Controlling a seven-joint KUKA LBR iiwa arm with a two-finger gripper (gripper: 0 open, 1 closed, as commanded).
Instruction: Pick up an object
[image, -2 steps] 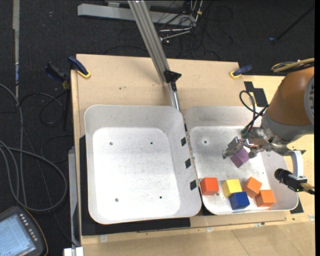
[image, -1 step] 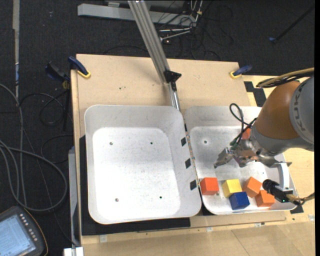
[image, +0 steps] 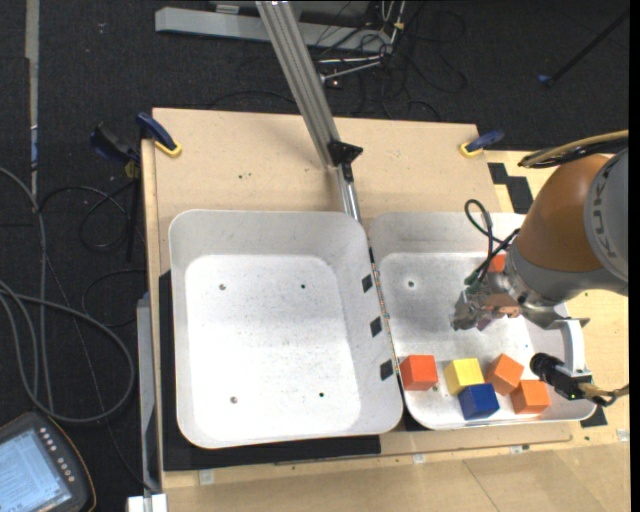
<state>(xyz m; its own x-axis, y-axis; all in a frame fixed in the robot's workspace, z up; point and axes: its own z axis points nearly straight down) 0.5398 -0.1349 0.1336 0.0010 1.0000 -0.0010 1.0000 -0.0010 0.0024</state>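
Overhead view as I see it from my station. My arm enters from the right; the end effector (image: 478, 312) hangs over the middle of the right bin (image: 425, 262), and I cannot tell its state. Along that bin's lower edge lie three orange blocks (image: 420, 371) (image: 507, 371) (image: 530, 397), a yellow block (image: 464, 375) and a blue block (image: 479, 400). The left bin (image: 265, 325) occupies the frame's centre-left on the bench (image: 250, 160).

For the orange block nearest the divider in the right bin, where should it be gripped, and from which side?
Probably from straight above, closing on the orange block's near and far faces. It sits flat and square, the bin wall crowds its left, the yellow block its right. The end effector hovers beyond it.
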